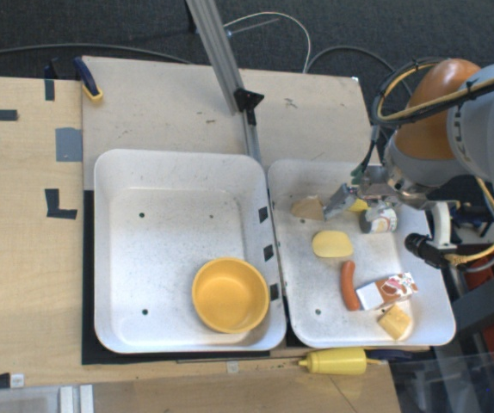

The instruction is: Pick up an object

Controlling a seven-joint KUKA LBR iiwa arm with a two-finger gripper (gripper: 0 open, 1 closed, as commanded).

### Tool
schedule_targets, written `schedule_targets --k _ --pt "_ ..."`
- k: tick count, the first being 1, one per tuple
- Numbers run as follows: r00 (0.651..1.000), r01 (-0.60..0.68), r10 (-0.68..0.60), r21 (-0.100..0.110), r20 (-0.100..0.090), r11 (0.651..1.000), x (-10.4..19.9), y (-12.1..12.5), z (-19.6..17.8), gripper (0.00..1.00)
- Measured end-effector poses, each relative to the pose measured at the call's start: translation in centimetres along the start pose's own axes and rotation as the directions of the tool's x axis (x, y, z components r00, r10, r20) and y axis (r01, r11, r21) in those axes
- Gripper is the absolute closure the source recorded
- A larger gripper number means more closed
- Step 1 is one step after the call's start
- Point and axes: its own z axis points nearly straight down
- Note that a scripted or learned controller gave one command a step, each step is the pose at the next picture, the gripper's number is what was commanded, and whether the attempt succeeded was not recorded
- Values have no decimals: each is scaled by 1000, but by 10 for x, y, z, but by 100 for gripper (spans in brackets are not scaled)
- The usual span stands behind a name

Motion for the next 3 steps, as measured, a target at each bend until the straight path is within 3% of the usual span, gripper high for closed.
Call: schedule_targets --k 2,3 --pt "1000 0 0 -5 2 1000 5 0 71 0" --pt "1000 1 -1 -5 1 1000 5 0 60 100"
